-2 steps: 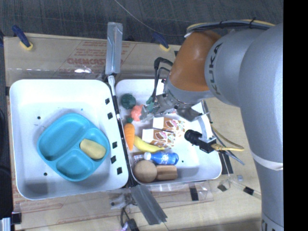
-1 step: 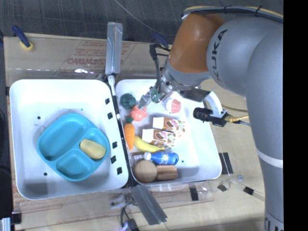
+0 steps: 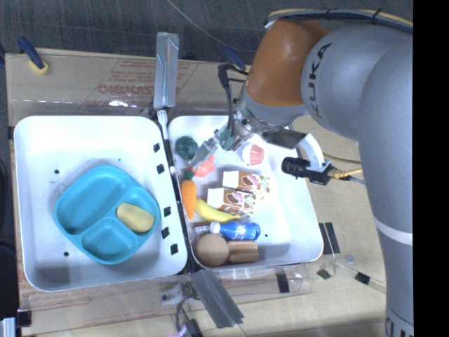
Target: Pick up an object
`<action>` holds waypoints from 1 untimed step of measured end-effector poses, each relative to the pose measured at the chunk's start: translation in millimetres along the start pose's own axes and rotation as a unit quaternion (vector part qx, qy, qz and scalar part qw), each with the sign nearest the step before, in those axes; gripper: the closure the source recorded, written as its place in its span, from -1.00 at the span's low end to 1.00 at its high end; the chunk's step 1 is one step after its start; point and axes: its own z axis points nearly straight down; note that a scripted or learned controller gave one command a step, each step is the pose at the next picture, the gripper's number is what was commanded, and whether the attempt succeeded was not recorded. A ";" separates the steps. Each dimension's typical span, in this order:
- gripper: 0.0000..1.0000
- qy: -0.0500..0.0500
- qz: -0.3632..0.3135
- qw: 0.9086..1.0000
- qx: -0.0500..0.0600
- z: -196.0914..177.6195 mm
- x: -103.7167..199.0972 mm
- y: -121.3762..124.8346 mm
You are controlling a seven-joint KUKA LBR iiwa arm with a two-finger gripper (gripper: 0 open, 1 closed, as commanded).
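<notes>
On the grey arm (image 3: 351, 62) at two o'clock, black letters read KUKA; red print on the cardboard (image 3: 119, 76) at eleven is too faint to read. The gripper (image 3: 226, 140) hangs in the right bin (image 3: 302, 216); its opening cannot be told. Just below lie a patterned carton (image 3: 242, 188), banana (image 3: 214, 211), carrot (image 3: 188, 196)

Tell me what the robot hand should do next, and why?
Probably go straight down a little. The gripper hangs at the back of the right bin, just above a reddish-pink toy beside the dark green ball. Nothing is seen held, so dropping lower could let it grab that toy.
</notes>
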 end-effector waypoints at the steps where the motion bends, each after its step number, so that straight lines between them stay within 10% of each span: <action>1: -1.00 0.001 -0.030 1.000 0.001 27.1 -1.1 -38.5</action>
